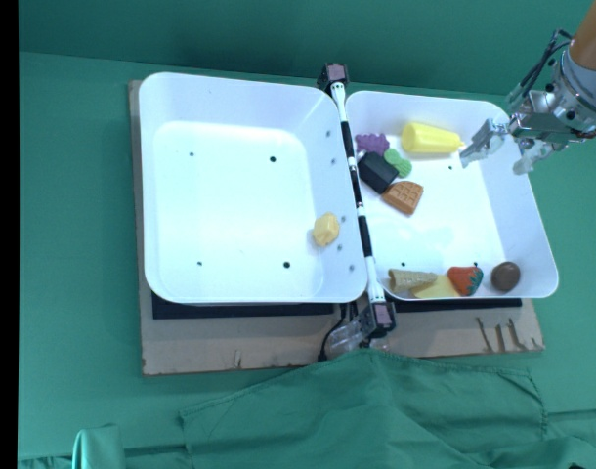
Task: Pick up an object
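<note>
My gripper [500, 151] hangs over the far right edge of the right bin [518, 213], fingers spread open with nothing between them. Just left of it lies a yellow wedge [430, 139]. Further left are a purple grape bunch [371, 144], a black block [377, 172], a green piece [400, 162] and an orange waffle [404, 197]. Along the near wall of the right bin sit a tan cone [409, 280], a yellow slice [439, 288], a red strawberry [465, 279] and a brown ball [505, 276]. A small yellow lump [325, 230] rests in the left bin [181, 115].
The two bins stand on a cardboard sheet [200, 355] over green cloth. A black-and-white rod [355, 193] runs between the bins. Folded green fabric [376, 408] lies at the front. Bare white floor shows in the middle of the right bin.
</note>
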Controlling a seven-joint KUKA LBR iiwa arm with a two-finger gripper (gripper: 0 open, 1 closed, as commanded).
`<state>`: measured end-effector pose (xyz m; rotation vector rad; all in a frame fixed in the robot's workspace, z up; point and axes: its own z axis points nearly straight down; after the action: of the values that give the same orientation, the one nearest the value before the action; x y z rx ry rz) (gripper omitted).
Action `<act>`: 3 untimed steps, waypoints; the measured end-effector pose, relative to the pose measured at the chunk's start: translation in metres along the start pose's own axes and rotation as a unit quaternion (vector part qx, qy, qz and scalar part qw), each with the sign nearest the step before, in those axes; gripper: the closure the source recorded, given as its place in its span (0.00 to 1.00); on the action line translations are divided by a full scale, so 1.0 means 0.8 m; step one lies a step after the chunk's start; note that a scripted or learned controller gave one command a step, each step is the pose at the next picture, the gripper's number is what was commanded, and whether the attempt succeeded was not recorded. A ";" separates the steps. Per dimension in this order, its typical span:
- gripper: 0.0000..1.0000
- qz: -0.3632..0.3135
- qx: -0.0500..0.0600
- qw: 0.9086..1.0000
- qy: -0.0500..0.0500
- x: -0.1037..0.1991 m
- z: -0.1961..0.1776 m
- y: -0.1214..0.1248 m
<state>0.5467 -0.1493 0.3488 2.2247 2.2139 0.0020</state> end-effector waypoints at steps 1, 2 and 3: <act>0.00 -0.002 0.003 1.000 0.000 0.020 0.116 0.028; 0.00 -0.002 -0.004 1.000 -0.002 0.037 0.210 0.089; 0.00 -0.001 -0.007 1.000 -0.006 0.064 0.203 0.101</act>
<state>0.6284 -0.0988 0.1867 2.2107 2.2033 0.0047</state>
